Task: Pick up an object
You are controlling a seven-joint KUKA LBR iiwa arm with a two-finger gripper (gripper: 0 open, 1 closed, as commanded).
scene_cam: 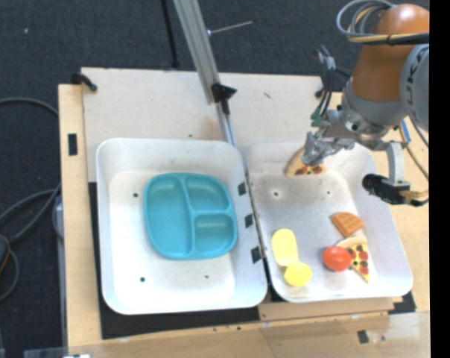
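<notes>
Left bin [117,162]: teal divided plate [189,216] at centre. Right bin [393,256]: yellow piece [284,246] at 7 o'clock, tomato [335,258] and waffle [346,223] at 4 o'clock. Gripper [313,157] at 12 o'clock over a half-hidden pizza slice [305,170]; finger opening and grasp cannot be told

Dark grey carpet floor [76,21]; pale wooden bench [147,99]; black cables [16,200] at left; slanted aluminium rail [195,36].

No text, label, brand or number can be read anywhere; partial letters on the arm's grey housing [420,69] stay illegible.
</notes>
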